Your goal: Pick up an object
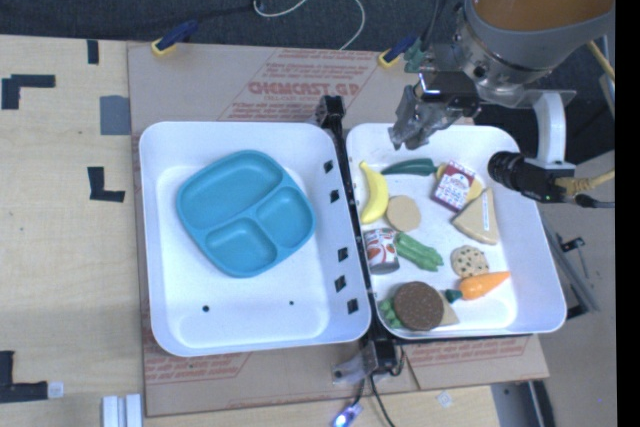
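Several toy foods lie in the right bin point(530, 310); the banana point(373, 193) looks light, stiff, best taken across its middle. The hand point(415, 130) hovers above, its opening unclear.

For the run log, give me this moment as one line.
pincer above right bin far edge | holding nothing | banana nearest below | blue tray in left bin

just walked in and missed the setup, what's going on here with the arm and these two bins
A grey and orange robot arm reaches in from the right, and its gripper hangs over the back edge of the right bin. Nothing shows between its fingers. That bin holds toy food: a banana, a green pepper, a carrot, a burger, a small can and more. The left bin holds a blue divided plate, untouched.
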Controlling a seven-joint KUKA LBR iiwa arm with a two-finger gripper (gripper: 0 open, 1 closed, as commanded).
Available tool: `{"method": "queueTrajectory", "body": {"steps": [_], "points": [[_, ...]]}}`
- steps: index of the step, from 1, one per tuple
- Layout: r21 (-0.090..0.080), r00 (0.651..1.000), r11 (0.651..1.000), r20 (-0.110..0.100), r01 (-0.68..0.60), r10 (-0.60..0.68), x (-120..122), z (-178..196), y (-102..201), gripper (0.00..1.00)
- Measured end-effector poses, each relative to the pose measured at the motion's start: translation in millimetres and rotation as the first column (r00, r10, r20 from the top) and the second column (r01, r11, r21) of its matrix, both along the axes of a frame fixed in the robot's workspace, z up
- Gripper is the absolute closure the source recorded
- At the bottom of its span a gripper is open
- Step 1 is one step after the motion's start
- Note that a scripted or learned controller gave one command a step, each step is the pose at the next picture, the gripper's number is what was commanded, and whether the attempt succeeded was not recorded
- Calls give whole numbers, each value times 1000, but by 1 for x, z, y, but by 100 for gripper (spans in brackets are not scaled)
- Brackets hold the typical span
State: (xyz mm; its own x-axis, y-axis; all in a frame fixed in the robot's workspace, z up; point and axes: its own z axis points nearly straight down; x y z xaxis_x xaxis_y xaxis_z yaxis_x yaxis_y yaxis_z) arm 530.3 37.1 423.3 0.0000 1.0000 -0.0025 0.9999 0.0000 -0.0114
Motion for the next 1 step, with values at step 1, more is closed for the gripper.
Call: {"method": "queueTrajectory", "body": {"steps": [1], "points": [[3,1000,1000,10,-5,5,-49,25,22,100]]}}
